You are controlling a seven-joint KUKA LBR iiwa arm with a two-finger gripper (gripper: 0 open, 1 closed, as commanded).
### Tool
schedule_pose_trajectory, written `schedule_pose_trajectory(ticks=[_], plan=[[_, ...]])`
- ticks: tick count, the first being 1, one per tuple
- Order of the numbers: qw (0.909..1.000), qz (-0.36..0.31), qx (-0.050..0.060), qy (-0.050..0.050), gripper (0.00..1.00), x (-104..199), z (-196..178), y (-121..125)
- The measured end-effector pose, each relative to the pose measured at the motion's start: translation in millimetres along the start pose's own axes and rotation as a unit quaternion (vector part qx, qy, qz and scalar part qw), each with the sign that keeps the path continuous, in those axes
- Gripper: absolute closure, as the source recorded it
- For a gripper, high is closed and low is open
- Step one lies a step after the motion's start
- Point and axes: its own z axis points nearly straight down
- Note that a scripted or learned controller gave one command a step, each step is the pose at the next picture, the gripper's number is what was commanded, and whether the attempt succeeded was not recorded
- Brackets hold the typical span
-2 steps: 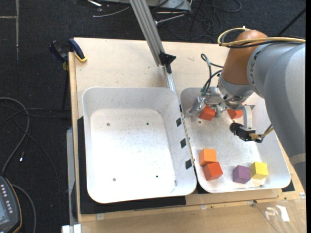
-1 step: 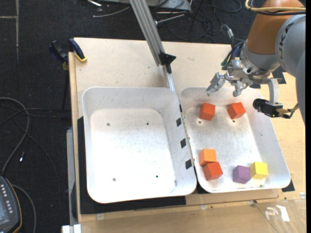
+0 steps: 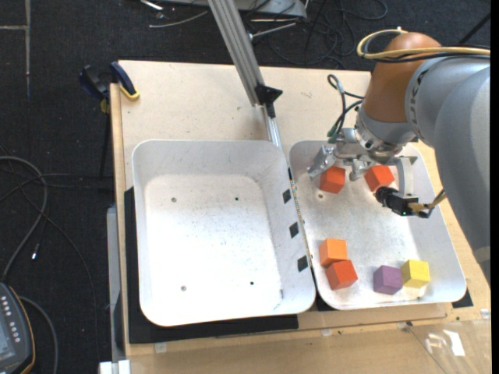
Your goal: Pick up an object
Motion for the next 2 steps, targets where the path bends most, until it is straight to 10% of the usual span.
schedule_pose_trajectory(ticks=[1, 2], plan=[[1.0, 0.004, -0.006, 0.001, 0.0, -41.6, 28.0, -3.0], [1.0, 0.001, -0.008, -0.001, 1.0, -39.7, 16.2, -1.9]])
